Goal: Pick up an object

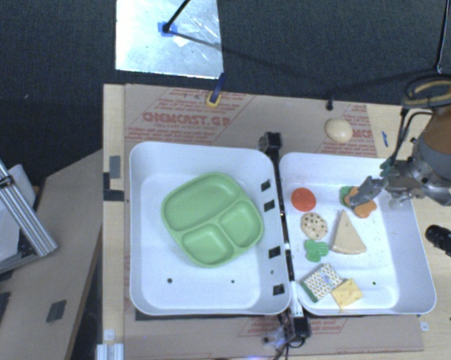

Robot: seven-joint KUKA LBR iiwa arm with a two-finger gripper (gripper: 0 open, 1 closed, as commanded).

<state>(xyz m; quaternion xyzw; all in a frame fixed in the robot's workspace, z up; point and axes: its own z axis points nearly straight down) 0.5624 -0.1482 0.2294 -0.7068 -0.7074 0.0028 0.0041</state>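
The right bin [407, 252] holds several toy foods: a red round slice [304, 199], a speckled cookie [313, 226], a tan wedge [347, 236], a small green piece [316, 249], a checkered packet [322, 281] and a yellow cheese block [346, 293]. An orange and green carrot-like piece [360, 207] lies near the bin's back right. My gripper [371, 189] hangs low right over that piece, at its upper right edge. Whether it touches the piece is hidden.
A green divided plate [213, 219] fills the middle of the left bin [147, 210]. A beige egg-shaped object [339, 130] rests on the cardboard behind the right bin. A black divider [280, 214] runs between the bins. The arm [437, 153] enters from the right.
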